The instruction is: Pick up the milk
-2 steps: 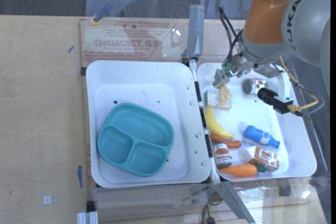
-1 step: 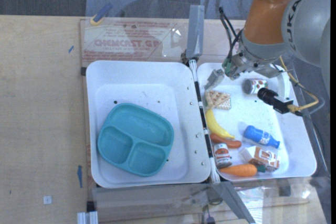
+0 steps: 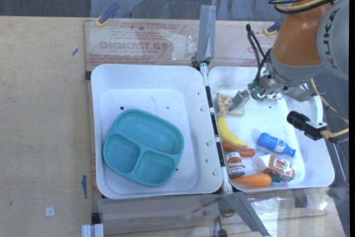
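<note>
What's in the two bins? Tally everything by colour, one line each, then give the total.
Teal: 1, divided plate
Yellow: 1, banana
Blue: 1, bottle
Orange: 2, carrot, sausage
Red and white: 2, carton, small can
Beige: 1, snack
Total: 8

**Materials and Surface Finish**

Both bins [image 3: 105, 119] are smooth white plastic with a soft sheen. The divided tray [image 3: 143, 147] is matt teal plastic. The banana [image 3: 227, 131], just below the fingers [image 3: 239, 100], looks like smooth, glossy plastic. The bench [image 3: 39, 119] is matt, pale wood. Clear glossy film [image 3: 138, 44] covers the board behind the bins.
</note>
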Controlling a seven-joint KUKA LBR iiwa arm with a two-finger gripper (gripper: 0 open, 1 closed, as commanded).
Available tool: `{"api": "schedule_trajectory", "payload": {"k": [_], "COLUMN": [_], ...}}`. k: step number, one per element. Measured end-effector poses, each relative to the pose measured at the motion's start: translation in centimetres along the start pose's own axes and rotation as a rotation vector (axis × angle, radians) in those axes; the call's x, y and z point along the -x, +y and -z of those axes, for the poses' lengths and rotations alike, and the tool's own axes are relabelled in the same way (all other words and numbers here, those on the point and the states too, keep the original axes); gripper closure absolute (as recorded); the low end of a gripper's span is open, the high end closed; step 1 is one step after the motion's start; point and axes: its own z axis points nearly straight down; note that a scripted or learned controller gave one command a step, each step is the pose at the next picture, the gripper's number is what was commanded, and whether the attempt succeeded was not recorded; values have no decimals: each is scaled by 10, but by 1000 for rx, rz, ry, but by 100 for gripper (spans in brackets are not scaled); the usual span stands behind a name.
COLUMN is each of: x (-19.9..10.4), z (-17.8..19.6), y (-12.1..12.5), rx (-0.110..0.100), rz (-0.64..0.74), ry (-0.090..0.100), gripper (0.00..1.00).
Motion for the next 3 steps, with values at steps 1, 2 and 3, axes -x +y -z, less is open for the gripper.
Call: {"api": "schedule_trajectory", "payload": {"k": [1,2,3], "x": [66,46,91], "z": [-63,1,5], "y": [47,57,-1], "rx": [5,4,1], "rz": [-55,-26,118], "ry": [-4,-3,-1], "gripper": [0,0,0]}}
